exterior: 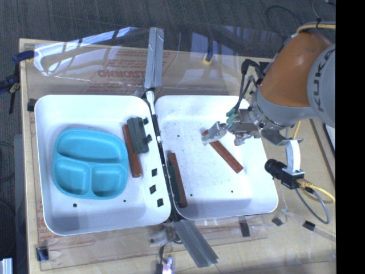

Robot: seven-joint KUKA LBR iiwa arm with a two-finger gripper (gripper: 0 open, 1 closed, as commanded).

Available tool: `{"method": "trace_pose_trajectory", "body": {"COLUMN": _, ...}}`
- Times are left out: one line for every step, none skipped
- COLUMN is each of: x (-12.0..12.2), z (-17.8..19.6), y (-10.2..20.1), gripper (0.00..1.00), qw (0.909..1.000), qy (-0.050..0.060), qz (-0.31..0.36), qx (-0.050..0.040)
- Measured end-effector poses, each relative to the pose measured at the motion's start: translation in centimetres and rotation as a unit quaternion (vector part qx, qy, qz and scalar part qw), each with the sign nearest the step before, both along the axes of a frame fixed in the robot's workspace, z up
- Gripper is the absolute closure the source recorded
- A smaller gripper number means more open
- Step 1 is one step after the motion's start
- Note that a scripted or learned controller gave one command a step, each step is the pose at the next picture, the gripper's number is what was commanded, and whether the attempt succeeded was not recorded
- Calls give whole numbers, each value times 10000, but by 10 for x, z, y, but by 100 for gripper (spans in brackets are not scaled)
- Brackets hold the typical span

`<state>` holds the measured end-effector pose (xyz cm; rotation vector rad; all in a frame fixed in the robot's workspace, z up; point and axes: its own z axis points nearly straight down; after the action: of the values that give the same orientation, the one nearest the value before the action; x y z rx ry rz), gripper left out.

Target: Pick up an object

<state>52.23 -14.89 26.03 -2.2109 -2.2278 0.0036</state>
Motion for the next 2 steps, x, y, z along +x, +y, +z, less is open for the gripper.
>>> {"method": "trace_pose_trajectory", "body": {"x": 45, "z": -28, "y": -60, "gripper": 0, "qw": 9998, "qy": -6, "qz": -181, "qx": -9}}
{"method": "trace_pose_trajectory", "body": {"x": 62, "z": -67, "y": -56, "gripper": 0, "qw": 9995, "qy": 2, "qz": 303, "qx": 5}}
